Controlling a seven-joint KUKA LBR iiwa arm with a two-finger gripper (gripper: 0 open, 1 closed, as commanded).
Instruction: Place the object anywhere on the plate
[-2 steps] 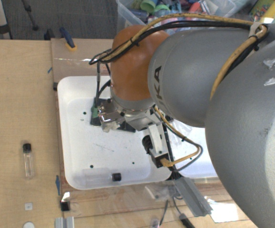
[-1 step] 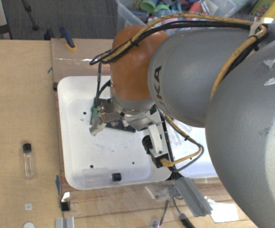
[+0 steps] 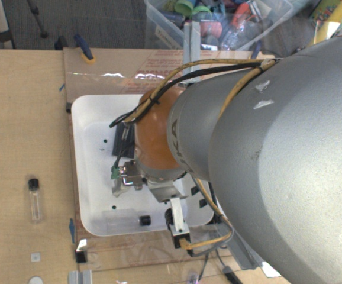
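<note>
White shallow plastic bin [image 3: 91, 158] sits under my grey arm [image 3: 265, 158]; gripper state I cannot tell; I'd descend slowly, confirming the grasp first.

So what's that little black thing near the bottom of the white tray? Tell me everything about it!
The small black object is a dark, blocky piece, too small to tell what it is made of. It lies on the floor of the white bin, close to the bin's near edge. Nothing touches it: the grey arm hangs above and to its right, apart from it.
</note>
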